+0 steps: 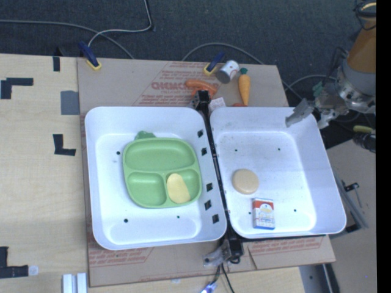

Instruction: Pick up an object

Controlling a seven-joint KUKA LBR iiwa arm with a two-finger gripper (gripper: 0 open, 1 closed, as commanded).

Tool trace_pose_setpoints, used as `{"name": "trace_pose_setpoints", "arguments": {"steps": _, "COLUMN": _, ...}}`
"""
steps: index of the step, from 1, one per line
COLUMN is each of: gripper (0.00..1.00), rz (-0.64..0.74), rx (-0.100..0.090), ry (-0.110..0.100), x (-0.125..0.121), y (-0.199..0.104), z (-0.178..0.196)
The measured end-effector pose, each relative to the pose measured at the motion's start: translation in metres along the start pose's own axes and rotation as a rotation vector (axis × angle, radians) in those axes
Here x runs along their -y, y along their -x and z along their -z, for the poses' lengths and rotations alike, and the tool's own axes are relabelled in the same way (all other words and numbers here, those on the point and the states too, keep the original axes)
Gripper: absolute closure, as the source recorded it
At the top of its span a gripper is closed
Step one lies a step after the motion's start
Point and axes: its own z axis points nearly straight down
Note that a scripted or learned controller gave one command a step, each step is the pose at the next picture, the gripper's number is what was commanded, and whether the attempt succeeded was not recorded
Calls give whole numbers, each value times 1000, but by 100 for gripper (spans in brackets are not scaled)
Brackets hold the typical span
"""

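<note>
Hovering over the far right corner of the right bin (305,163), the gripper (303,113) carries nothing that can be seen, and the spread of its tips cannot be told. Inside that bin, a round tan disc (245,180) lies near the bin's left wall, with a small white and red box (264,214) just beside it toward the near rim. Left of the right bin sits the left bin (104,182), bearing a green divided plate (160,171) with a yellow piece (178,188) in one compartment.
</note>
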Motion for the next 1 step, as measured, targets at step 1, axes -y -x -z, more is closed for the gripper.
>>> {"name": "trace_pose_setpoints", "arguments": {"steps": 1, "gripper": 0, "rz": 1, "rx": -2, "ry": -2, "x": 31, "y": -55, "z": -66}}
